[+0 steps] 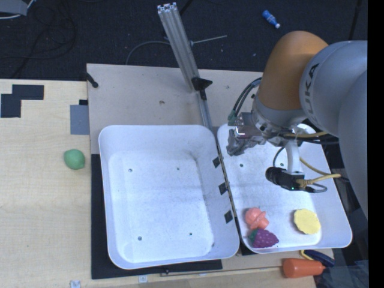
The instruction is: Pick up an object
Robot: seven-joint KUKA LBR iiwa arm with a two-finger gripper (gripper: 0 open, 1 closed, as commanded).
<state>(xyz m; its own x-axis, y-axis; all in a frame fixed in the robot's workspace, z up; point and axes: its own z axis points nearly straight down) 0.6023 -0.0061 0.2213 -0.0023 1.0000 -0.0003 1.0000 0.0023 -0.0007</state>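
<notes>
Arm: the grey arm with its orange band is reaching in from the right and is hanging over the upper part of the right bin (336,233).

Gripper: the gripper (235,144) is hovering near the upper left corner of the right bin, close to the divider between the two bins; its fingers are pointing down, but the view is too coarse here, so I cannot tell whether they are spread or closed. Nothing is showing between them.

Candidates: three small things are lying along the near end of the right bin, namely a pink-orange toy (257,217), a purple grape bunch (264,239) just below and touching it, and a yellow round piece (306,221) well apart to the right.

Key relation: all three are lying toward the viewer from the gripper, down the length of the bin; the pink-orange toy is sitting nearest, almost straight below the gripper in the view.

Long axis: the pink-orange toy is looking roughly compact, perhaps slightly taller than wide, so approach angle is probably mattering little.

Left bin (120,155): it is playing no part in the coming move.

Progress: judging from this, nothing is being held yet.
</notes>
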